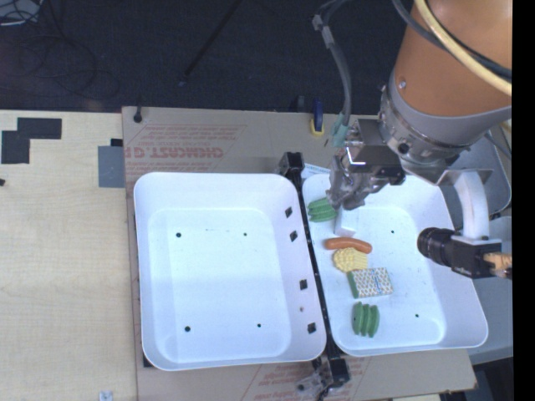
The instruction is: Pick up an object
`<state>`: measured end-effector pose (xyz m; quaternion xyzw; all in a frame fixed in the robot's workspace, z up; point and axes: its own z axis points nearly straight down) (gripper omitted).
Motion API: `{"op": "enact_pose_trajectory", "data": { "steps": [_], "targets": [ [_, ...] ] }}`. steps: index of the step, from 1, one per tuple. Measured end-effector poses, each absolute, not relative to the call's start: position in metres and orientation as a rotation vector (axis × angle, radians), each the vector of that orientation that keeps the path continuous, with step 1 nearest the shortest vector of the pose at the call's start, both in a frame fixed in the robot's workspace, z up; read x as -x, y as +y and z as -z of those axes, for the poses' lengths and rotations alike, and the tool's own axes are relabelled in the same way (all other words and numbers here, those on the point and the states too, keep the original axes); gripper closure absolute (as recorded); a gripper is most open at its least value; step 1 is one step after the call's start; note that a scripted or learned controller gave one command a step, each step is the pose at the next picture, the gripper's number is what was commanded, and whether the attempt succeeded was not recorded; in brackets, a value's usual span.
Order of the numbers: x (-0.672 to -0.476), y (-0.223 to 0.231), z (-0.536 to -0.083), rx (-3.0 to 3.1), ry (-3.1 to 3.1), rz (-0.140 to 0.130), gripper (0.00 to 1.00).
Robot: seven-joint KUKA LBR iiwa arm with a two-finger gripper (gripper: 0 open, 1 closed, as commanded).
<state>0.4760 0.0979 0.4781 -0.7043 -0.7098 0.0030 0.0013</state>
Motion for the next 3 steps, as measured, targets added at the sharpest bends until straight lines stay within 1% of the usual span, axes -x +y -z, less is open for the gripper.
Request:
{"op": "enact_pose_trajectory", "data": {
  "steps": [3],
  "targets": [
    [-0.477, 0.1, -0.505, 2.181, -2.248, -0.025, 1.0]
  ]
}}
